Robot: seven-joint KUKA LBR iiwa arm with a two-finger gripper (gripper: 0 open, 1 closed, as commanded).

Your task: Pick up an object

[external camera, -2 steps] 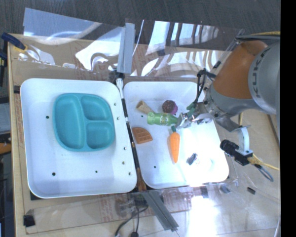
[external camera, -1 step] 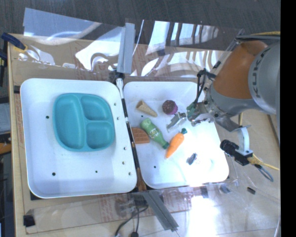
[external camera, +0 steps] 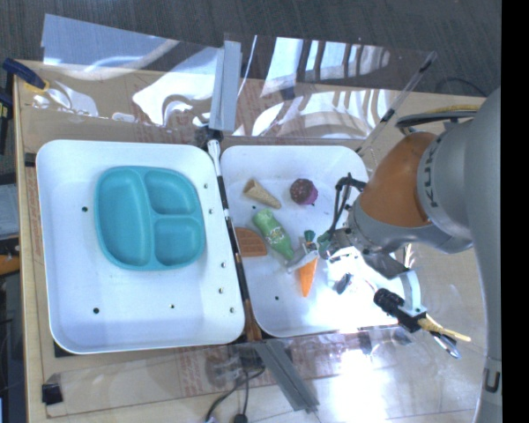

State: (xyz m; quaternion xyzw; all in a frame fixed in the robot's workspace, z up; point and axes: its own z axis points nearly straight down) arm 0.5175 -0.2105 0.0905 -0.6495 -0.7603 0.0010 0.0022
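Low in the right bin (external camera: 273,324), my gripper (external camera: 322,252) hovers beside the orange carrot (external camera: 306,276); whether it is apart or together I cannot tell. I judge this the approach; next comes settling around it.

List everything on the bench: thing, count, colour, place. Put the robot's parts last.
bins: two, white, side by side on the bench
divided tray: one, teal, in the left bin
wedge: one, tan, right bin, upper part
round item: one, dark purple, right bin, beside the wedge
bottle: one, green, right bin, middle
block: one, brown, right bin, against its left wall
carrot: one, orange, right bin, lower middle
arm: one, grey with an orange band, over the right bin's right edge
pincer: one, dark, low over the right bin, next to the carrot
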